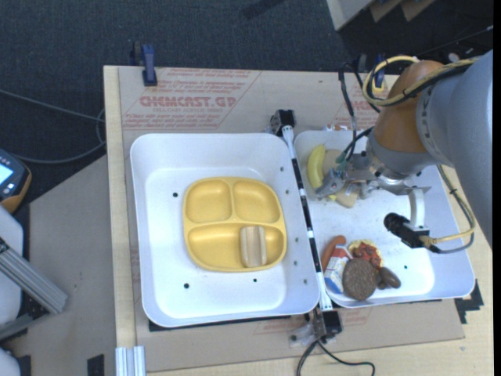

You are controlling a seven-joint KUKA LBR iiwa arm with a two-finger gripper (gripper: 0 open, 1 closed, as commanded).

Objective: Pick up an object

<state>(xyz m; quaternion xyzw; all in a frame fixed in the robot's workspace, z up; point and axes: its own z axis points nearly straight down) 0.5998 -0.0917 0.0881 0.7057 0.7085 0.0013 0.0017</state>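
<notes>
The right bin (438, 280) holds a yellow banana (315, 167) at its far left, a pale food piece (347, 198) beside it, and a heap of toy food at the front: a brown round patty (360, 278), a red sausage (333, 249) and a small red-and-white item (337, 269). My gripper (343, 180) reaches down from the grey arm with the orange band (403, 112), right next to the banana and over the pale piece. A yellow divided plate (232, 223) in the left bin (156, 171) carries a tan hot dog bun (252, 246) in its front compartment.
A black rail with clamps (301, 202) divides the two bins. Cables (423, 233) trail from the arm across the right bin. A blue clamp (146, 63) stands at the board's far left corner. Dark carpet surrounds the bench.
</notes>
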